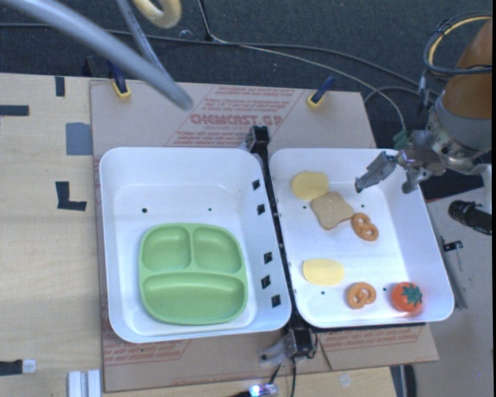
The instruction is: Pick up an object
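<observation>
The right bin (422, 222) holds a yellow round piece (310, 184), a tan bread slice (332, 211), two pretzels (364, 227) (360, 294), a pale yellow oval (323, 271) and a red tomato (407, 297). My gripper (390, 174) hangs over the bin's far right corner, above and to the right of the bread slice. Its two fingers (372, 174) are spread apart and nothing is between them.
The left bin (116, 180) holds a green divided plate (192, 272). A black divider clip (257, 141) sits between the bins at the back. Cables run over the dark surface behind the bench, and a grey tube (83, 23) crosses the upper left.
</observation>
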Controlling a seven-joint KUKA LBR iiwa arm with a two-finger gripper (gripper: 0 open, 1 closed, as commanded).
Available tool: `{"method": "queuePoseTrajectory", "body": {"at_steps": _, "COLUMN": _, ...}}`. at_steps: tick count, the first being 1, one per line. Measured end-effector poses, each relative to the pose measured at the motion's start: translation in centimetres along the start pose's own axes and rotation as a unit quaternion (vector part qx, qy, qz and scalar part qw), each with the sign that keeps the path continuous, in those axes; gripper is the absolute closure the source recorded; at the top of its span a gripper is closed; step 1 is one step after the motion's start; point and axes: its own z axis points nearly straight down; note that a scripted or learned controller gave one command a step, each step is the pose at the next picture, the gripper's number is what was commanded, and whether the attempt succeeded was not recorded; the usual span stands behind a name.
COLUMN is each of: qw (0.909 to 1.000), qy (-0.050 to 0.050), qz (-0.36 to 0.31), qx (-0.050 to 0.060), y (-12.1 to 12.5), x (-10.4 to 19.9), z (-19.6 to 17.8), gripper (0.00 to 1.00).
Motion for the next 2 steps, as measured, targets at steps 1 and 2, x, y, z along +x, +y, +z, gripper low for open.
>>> {"method": "queuePoseTrajectory", "body": {"at_steps": 1, "qw": 1.0000, "qy": -0.001, "qz": -0.002, "qx": -0.006, "y": 0.2, "x": 0.0, "z": -0.7, "gripper": 0.00}}
{"method": "queuePoseTrajectory", "body": {"at_steps": 2, "qw": 1.0000, "qy": -0.001, "qz": -0.001, "qx": -0.003, "y": 0.5, "x": -0.4, "z": 5.6, "gripper": 0.00}}
